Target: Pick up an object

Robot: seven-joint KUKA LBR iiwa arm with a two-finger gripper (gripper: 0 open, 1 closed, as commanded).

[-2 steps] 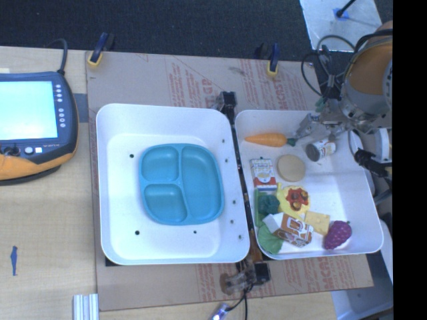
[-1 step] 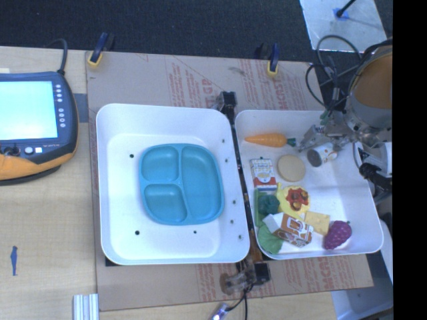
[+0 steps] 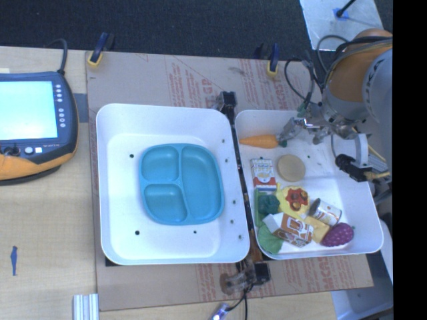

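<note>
Several small objects crowd the right bin (image 3: 373, 209): an orange carrot (image 3: 259, 141) near its far left corner, a tan round disc (image 3: 291, 168) just beyond it, a small carton (image 3: 263, 172), a purple bunch of grapes (image 3: 337, 235), a little can (image 3: 325, 211) and green and yellow pieces packed together toward the near edge. The claw (image 3: 291, 131) hangs over the far end of this bin, just beside the carrot's tip; whether it is spread or pinching cannot be told. The grey and orange arm (image 3: 357, 72) reaches in from the right. The left bin (image 3: 117, 179) holds a blue divided plate (image 3: 181, 183). A tablet (image 3: 30, 119) rests on the worktop (image 3: 40, 245) at far left.
</note>
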